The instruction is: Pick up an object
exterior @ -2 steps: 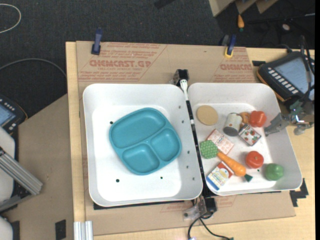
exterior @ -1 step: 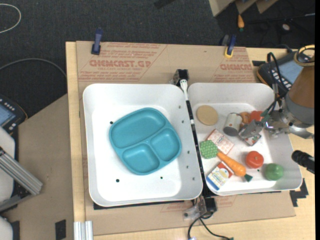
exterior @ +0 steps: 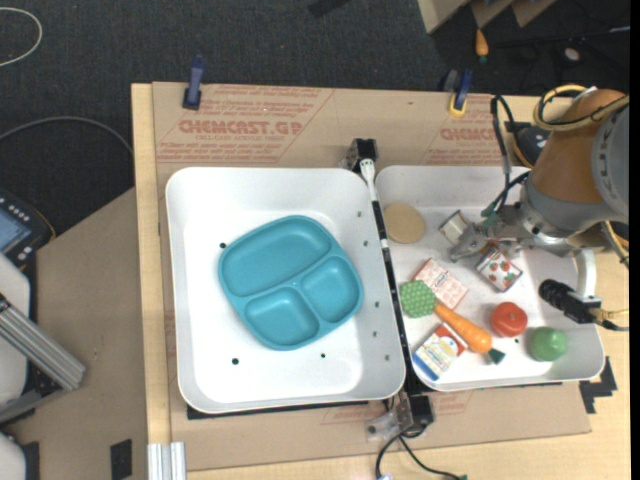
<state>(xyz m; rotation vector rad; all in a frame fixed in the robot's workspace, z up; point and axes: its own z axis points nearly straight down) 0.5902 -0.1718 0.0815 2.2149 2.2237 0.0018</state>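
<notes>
Carton (exterior: 499,267) beneath pincer (exterior: 478,240), right bin (exterior: 590,363): small printed box, likely light, stiff, flat-sided; best taken across opposite faces. Pincer's state: cannot tell. Carrot (exterior: 463,326) nearby.

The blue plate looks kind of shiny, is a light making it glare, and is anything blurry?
In the camera view, the blue plate shows only soft sheen, no hard glare; the left bin is bright white under even light with faint shadows; the small toys in the right bin look slightly soft, so their print can't be read.
</notes>
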